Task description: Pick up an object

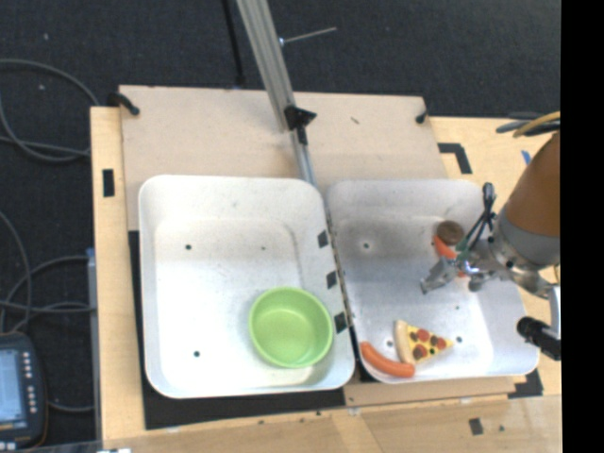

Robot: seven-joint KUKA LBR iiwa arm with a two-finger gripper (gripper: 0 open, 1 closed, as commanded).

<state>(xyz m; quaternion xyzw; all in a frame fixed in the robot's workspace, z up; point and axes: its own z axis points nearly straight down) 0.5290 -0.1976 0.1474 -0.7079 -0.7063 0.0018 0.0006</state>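
In the camera view my gripper [453,278] hangs over the right part of the right bin [377,225], reaching in from the right. A small brown and orange object [447,235] lies just above and left of it, close to the wrist. A toy pizza slice [420,342] lies near the bin's front edge, with a red-orange hot dog [386,360] curved along the front left corner. A green bowl [291,326] sits in the left bin [208,253] at its front right. I see nothing held between the fingers.
A slanted aluminium post [269,55] rises from the bench behind the bins. The divider between the bins runs past the bowl. Cables lie on the dark floor at the left.
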